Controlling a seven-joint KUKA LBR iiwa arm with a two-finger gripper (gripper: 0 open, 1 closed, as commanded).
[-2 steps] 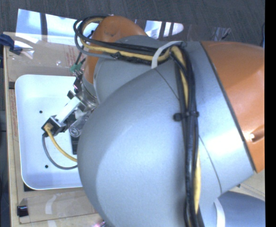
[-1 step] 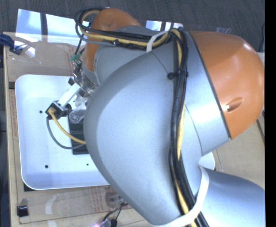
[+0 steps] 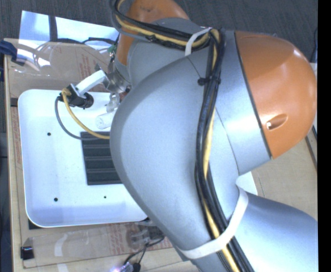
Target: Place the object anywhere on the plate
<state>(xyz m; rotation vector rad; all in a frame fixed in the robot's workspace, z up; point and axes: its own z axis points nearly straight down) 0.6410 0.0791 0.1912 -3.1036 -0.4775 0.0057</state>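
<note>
Light is even and fairly bright from above. My feed shows the white bin [image 3: 41, 169] nearly blown out, soft shadow along its lower rim. Mild sheen on the grey arm [image 3: 171, 169] and its orange band [image 3: 279, 101]. Arm close, slightly soft; corners dim.

The arm [image 3: 211, 146] covers most of what we see, and its lower part runs off the bottom edge. It hides the right side of the white bin [image 3: 52, 169] and the right end of the dark ribbed pad [image 3: 100, 160] lying in it. We cannot make out the hand's fingers behind the wrist. The yellow cable [image 3: 69, 118] disappears under the arm. The bench [image 3: 86, 239] is cut off at the left.
</note>
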